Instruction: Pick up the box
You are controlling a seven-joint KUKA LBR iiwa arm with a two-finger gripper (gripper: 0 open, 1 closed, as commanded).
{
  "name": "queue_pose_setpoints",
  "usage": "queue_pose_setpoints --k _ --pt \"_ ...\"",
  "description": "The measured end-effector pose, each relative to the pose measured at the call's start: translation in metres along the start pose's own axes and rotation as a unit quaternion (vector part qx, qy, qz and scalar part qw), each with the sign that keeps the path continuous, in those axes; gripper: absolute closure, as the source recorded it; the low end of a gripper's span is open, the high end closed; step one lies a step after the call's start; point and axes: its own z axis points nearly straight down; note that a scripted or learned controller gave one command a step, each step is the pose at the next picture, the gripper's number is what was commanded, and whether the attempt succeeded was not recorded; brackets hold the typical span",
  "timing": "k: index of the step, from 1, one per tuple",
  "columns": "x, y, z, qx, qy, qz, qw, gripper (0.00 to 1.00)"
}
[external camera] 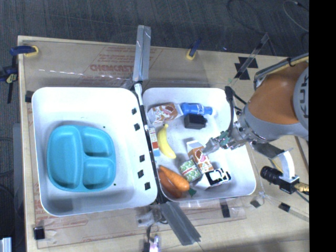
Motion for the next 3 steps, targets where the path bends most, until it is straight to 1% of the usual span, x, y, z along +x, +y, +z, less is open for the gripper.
queue_pose_setpoints --k 1,2,3 --pt "-0.004 0.002 0.026 0.004 0.004 0.054 0.9985 1.0" --pt "-0.024 0.044 0.116 0.002 0.003 -0.149 0.9888 1.0" --pt "0.027 0.023 -0.03 0.002 0.002 -0.06 0.9982 1.0"
